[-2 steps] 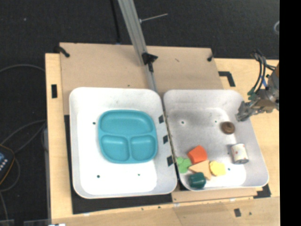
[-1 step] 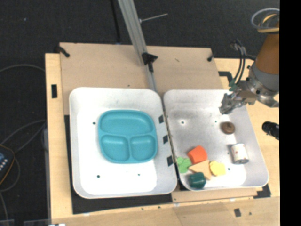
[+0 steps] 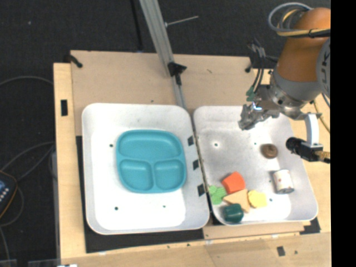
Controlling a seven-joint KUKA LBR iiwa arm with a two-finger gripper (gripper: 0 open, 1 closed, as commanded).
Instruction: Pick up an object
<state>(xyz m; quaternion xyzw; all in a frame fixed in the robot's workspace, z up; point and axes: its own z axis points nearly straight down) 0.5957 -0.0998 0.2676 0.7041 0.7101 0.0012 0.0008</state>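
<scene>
Small objects cluster in the near part of the right-hand shallow white bin [image 3: 211, 121]: a dark green block [image 3: 233, 212] at the front edge, a yellow piece [image 3: 256, 198] and a tan flat piece [image 3: 237, 198] just behind it, a light green piece [image 3: 216, 193] to their left, and an orange cube [image 3: 234, 181] above them. A short white cylinder [image 3: 282, 181] lies to the right, a small brown round disc [image 3: 270, 151] farther back. The left-hand white bin [image 3: 100, 204] holds a turquoise divided plate [image 3: 150, 161]. The two-finger gripper [image 3: 248, 118] hangs over the right bin's far part, carrying nothing visible; whether its jaws are apart cannot be told.
</scene>
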